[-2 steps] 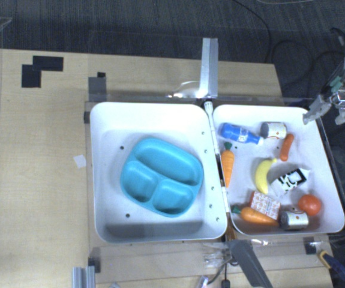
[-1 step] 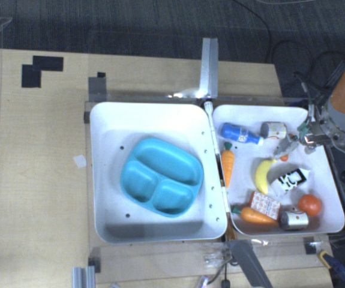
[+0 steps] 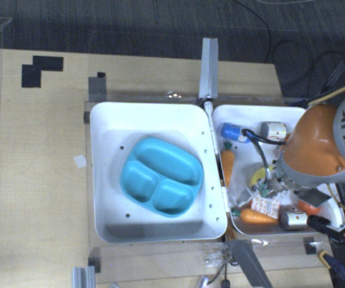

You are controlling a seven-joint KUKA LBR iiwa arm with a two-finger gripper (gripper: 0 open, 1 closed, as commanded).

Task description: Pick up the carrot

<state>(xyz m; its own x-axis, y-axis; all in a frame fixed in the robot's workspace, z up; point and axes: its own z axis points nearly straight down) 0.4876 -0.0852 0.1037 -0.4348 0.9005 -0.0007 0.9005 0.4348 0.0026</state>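
Hovering low over the crowded right bin, the gripper — grip state impossible to tell — sits just above the carrot lying along the front wall, little room around

The arm is a thick grey tube with dark lettering, wrapped by a broad, glossy orange band above a grey wrist, with black cable looping alongside.

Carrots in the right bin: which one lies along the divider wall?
The upper carrot, lengthwise against the left wall; the other carrot lies crosswise along the front wall.
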